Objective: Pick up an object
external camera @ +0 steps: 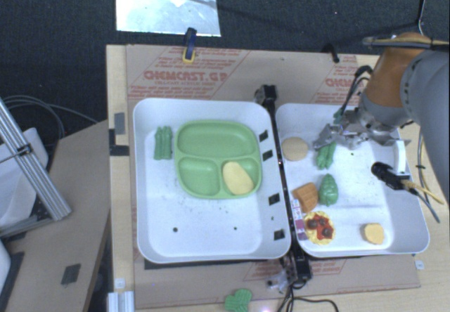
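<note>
A: Where is the grey arm with the orange band?

B: It comes in from the upper right of the frame and bends down over the right shallow white plastic bin. Its two-finger metal gripper is low in the upper middle part of that bin.

A: Is the gripper holding something?

B: I cannot tell. The tip is directly above a long green toy vegetable, maybe touching it, but how the tip is set is not clear at this size, and I do not see the vegetable between its parts.

A: What else lies in the right bin?

B: A round beige toy bun is just left of the gripper. Lower, a bumpy green toy vegetable lies beside an orange-brown ridged toy piece. Near the bottom edge there is a flat red and yellow toy pizza slice, and a small yellow-orange round toy is at the lower right.

A: And the left bin?

B: The left shallow white plastic bin holds a light green divided plastic plate. A yellow oval toy sits in the plate's lower right compartment. A bunch of green toy beans lies on the bin floor just left of the plate.
</note>
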You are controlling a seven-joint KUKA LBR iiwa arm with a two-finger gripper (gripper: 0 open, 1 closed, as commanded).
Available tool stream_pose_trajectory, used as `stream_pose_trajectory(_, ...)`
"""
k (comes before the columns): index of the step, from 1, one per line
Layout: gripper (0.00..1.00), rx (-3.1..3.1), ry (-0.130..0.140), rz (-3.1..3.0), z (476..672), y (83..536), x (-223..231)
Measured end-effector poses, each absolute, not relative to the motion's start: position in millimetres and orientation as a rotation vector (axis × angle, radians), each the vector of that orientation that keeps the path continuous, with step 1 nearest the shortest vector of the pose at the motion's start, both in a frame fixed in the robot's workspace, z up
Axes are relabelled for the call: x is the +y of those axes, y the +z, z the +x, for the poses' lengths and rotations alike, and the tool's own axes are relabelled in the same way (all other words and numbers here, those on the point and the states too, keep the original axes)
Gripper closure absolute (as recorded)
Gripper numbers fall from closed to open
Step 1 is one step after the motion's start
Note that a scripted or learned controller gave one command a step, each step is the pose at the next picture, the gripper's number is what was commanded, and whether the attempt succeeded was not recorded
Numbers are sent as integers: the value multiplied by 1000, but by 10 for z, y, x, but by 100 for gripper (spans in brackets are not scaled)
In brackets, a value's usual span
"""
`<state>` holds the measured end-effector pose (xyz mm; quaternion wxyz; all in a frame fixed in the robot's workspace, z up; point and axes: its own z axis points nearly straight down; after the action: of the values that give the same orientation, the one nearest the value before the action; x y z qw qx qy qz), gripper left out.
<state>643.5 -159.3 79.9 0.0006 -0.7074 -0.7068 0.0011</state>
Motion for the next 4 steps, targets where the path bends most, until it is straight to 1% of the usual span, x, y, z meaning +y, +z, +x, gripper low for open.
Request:
stream_pose_trajectory(1, 100, -2229, -5, -2222, 6471, 967, -1582)
stream_pose_trajectory(2, 100, -2228, -7, -2223, 6120, 1592, -1394)
stream_pose_trajectory(3, 0, -2224, -3, -2221, 6110, 1557, -1397)
stream_pose_trajectory(4, 0, -2221, 1, -2220, 5543, 832, -1455)
